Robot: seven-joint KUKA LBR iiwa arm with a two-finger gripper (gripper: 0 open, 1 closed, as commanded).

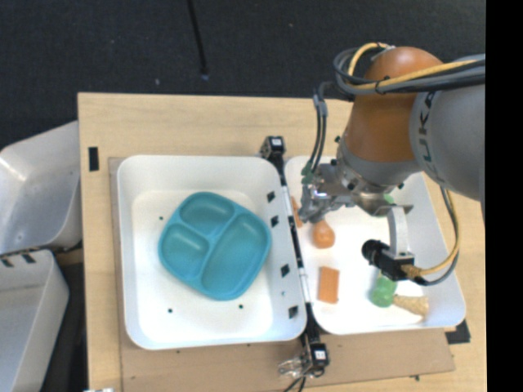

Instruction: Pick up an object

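In the right bin [359,321] lie a small round orange piece [324,235], an orange block [328,285], a green object [382,292] and a tan cone-like piece [411,304]. My gripper [315,203] hangs over the bin's upper left part, just above and left of the round orange piece. The wrist and cables crowd it. Nothing shows between its fingers.
The left bin [139,317] holds a blue sectioned plate [214,244]. A black divider with clips [290,243] runs between the bins. A white container [33,194] stands off the bench at left. The arm's orange band [388,104] looms over the right bin's top.
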